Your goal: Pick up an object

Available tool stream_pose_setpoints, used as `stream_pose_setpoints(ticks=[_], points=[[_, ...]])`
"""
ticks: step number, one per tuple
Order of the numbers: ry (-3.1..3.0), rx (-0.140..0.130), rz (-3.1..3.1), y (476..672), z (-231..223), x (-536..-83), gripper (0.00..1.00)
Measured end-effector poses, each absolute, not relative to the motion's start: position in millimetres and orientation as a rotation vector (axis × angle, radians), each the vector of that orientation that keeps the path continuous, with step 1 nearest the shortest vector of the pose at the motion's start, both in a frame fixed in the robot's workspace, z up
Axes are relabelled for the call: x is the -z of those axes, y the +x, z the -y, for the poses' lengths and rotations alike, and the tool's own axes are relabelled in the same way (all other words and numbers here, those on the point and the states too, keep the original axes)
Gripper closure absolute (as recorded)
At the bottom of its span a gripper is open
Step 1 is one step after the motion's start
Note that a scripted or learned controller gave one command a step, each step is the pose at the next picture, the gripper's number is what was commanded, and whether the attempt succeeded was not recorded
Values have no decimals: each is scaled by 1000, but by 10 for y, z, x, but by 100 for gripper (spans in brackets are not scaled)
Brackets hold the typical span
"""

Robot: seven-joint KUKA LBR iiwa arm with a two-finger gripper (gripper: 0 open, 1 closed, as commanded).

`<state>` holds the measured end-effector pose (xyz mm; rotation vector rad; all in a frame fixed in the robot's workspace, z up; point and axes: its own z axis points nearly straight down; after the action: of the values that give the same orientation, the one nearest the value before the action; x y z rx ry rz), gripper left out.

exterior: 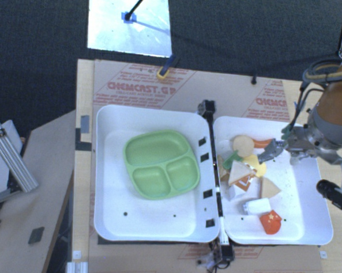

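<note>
The gripper [272,151] reaches in over the right bin [319,220] from the far right corner, its tip low over the pile of toy food and just beside a yellow piece [251,162]; whether it is parted or pinched cannot be told, and nothing is seen held in it. Just below and left of it the tan wedge [241,175], green piece [232,159] and round beige piece [243,145] lie touching and overlapping, so a closing grasp could likely catch an edge, nudge neighbours or come up bare, while the red piece [271,221] and white block [258,206] lie nearer the bin's front and the green divided tray [160,164] sits well apart in the left bin [105,215]. The tip is small and blurred, and the arm's body is cut off at the frame's right.
</note>
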<state>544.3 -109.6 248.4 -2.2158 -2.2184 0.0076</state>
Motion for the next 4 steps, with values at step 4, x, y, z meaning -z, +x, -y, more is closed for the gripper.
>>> stream_pose_setpoints(ticks=[4], points=[[-2219,4,2228,5484,1085,-1218,0]])
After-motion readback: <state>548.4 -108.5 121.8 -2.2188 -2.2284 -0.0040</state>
